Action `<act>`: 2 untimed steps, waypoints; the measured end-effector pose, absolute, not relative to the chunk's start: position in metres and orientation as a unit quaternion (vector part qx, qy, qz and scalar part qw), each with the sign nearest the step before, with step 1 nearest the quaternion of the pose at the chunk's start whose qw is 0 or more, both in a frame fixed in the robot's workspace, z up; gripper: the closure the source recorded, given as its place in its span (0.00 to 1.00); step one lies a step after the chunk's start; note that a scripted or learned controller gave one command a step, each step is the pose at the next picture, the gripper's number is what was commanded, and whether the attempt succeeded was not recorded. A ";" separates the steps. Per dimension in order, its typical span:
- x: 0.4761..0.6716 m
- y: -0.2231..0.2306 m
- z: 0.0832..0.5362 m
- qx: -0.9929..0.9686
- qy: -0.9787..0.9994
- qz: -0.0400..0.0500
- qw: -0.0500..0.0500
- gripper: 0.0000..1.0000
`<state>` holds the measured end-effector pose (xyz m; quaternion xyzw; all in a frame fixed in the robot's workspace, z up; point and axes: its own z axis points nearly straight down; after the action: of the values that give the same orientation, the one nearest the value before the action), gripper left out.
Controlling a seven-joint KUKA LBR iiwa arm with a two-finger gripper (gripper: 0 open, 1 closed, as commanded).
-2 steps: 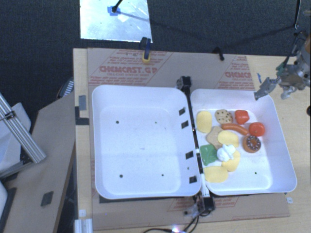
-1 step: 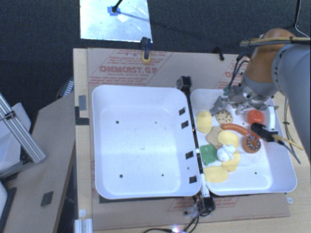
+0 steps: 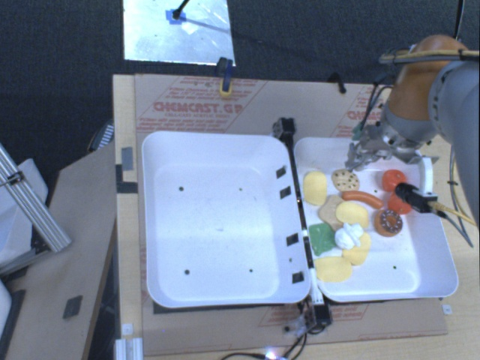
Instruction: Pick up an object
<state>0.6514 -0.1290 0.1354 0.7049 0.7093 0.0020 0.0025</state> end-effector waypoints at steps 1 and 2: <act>0.672 -0.020 0.216 0.702 0.712 0.006 0.003 1.00; 0.670 0.054 0.253 0.703 0.712 0.004 0.001 1.00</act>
<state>0.6695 0.0542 0.2531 0.7027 0.7115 0.0039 0.0008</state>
